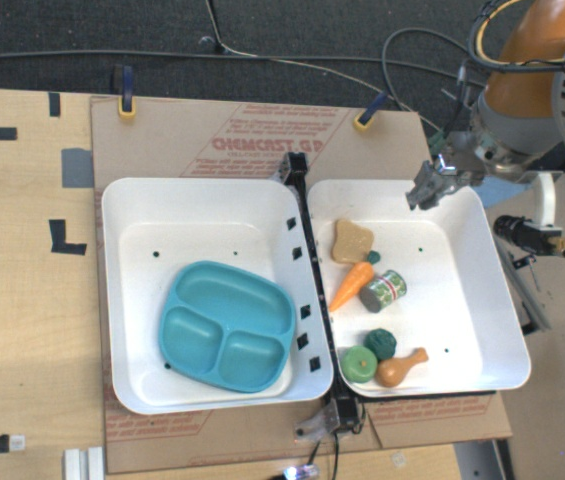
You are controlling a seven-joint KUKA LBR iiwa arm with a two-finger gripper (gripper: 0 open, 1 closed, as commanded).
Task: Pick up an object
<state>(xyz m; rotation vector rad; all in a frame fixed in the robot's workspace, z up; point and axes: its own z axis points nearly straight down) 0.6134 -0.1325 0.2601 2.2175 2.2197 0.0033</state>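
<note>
Two white bins sit side by side on the bench. Left bin point(132, 218) carries a blue divided tray point(226, 326). Right bin point(482, 298) holds a tan bread slice point(352, 241), an orange carrot point(350, 286), a small can point(384, 290), two green pieces point(370, 354) and a brown drumstick point(402, 367). Gripper point(424, 194) hovers over the right bin's far rim, nothing between its fingers; how wide they stand, I cannot tell.

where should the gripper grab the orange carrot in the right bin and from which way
Probably the carrot's thick middle, coming straight down, fingers closing across its width. It lies slanted, its top end touching the can, so the narrow lower end near the bin divider has more room.
</note>
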